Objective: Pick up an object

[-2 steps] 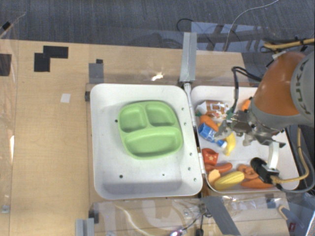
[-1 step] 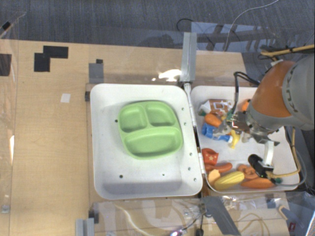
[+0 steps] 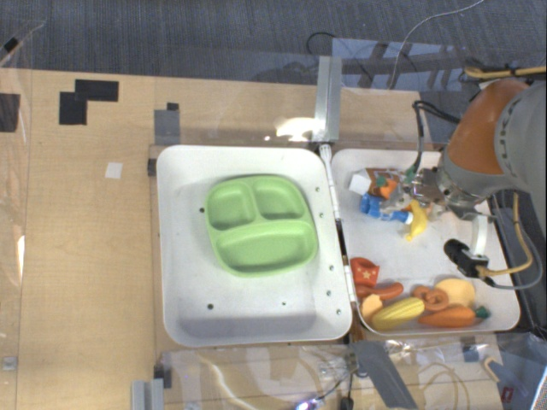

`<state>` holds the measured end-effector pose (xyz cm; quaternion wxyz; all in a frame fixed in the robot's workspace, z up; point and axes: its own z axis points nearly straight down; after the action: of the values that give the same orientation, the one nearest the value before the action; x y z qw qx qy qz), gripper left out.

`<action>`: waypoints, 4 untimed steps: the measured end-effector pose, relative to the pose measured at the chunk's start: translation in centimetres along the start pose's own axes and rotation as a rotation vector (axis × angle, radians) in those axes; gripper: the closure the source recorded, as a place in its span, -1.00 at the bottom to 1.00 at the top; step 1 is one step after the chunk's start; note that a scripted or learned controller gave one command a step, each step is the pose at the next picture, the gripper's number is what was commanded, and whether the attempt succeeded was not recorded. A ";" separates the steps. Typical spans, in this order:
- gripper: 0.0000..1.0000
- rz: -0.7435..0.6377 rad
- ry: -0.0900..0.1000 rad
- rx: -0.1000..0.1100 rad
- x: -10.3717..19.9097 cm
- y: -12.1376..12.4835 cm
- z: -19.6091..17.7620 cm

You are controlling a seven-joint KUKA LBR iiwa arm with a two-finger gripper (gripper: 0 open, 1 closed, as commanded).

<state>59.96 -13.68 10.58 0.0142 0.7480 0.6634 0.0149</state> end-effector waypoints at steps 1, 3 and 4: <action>-1.00 -0.166 0.015 0.033 -2.0 2.5 0.1; -1.00 -0.171 -0.001 0.035 -4.8 -0.8 -0.1; -1.00 -0.122 -0.001 0.045 -4.2 1.5 2.0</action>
<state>61.07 -18.01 8.66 -0.0016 0.7064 0.7079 -0.0014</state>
